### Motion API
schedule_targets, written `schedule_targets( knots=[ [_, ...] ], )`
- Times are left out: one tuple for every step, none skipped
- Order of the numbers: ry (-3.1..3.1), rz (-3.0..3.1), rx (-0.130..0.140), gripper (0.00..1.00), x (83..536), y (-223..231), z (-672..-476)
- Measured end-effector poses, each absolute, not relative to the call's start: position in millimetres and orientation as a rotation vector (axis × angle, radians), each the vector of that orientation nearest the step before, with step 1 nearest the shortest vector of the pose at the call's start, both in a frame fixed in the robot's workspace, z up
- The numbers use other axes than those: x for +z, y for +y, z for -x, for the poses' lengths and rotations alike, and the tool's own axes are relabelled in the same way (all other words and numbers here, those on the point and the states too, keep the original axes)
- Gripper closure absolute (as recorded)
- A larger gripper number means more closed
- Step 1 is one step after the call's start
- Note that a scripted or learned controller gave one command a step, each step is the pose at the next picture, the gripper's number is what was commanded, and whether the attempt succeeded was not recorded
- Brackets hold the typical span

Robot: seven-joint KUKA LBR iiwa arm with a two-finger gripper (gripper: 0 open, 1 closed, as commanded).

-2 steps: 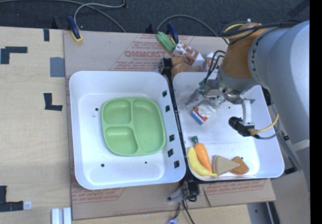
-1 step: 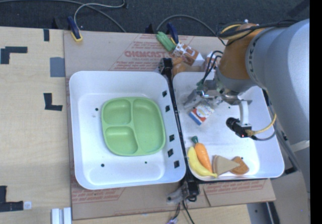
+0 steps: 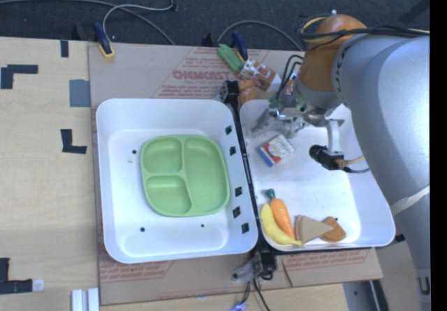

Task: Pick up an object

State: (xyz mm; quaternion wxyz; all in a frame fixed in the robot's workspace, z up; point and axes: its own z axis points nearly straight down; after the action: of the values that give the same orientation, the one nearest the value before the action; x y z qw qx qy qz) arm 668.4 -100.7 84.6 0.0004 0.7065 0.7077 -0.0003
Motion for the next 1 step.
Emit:
schedule_targets(
  knots=[
    [2.221, -2.219, -0.001, 0.00, 85.6, -113.4, -635.4]
  ],
)
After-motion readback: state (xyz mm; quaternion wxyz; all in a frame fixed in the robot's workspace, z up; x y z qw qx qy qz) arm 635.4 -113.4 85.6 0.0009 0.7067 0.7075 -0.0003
